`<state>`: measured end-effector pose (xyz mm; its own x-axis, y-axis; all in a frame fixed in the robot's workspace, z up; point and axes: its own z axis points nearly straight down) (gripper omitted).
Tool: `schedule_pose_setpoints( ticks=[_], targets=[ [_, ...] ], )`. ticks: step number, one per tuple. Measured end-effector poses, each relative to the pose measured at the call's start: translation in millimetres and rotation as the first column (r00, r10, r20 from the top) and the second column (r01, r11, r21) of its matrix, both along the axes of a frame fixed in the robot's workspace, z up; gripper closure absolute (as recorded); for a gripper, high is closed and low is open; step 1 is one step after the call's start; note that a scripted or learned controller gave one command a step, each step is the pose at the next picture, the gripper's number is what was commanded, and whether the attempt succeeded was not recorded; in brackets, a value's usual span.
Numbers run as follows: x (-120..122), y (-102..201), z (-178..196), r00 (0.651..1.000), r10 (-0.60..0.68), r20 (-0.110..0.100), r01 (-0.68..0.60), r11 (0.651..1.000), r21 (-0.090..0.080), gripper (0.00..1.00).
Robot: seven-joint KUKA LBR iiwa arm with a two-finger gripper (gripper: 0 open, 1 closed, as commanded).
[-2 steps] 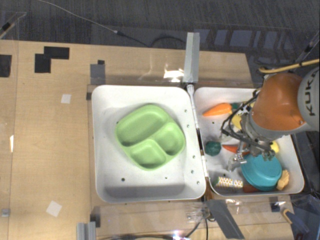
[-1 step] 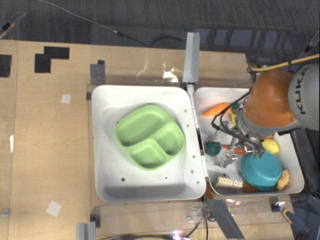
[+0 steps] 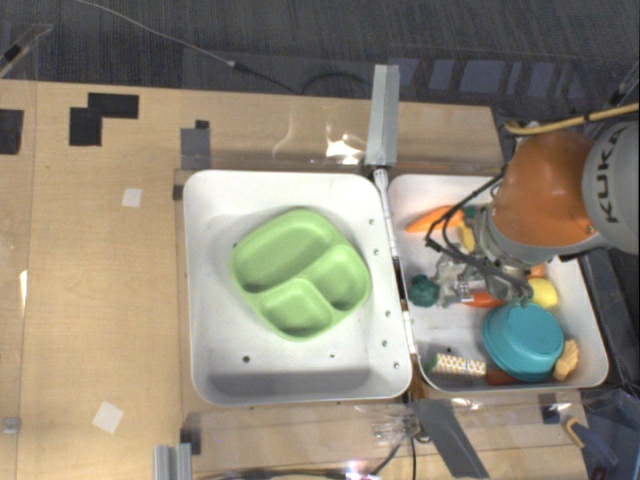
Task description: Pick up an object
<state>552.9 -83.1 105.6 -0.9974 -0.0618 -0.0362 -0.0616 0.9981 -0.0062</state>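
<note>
You could not tell the tool's (image 3: pixel 470 286) state; crowded by the teal bowl (image 3: pixel 523 337) and small green piece (image 3: pixel 423 290), it risked grabbing nothing.

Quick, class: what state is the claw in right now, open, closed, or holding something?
Claw: cannot be told; it hangs low over the right bin, among the toys.

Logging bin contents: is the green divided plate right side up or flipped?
Right side up: the green divided plate shows its three hollow compartments facing the camera, lying in the left bin.
</note>
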Motion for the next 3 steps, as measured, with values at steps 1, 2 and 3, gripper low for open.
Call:
schedule_pose_setpoints(
  ticks=[1, 2, 3],
  targets=[
    [-11, -9, 65, 0.899, 0.437, -0.026, -0.437, 0.899, -0.001, 1.0],
    [9, -47, 43, 0.715, 0.699, -0.03, -0.699, 0.715, -0.001, 1.0],
    [44, -93, 62, 0.397, 0.917, -0.032, -0.918, 0.397, -0.005, 1.0]
  ],
)
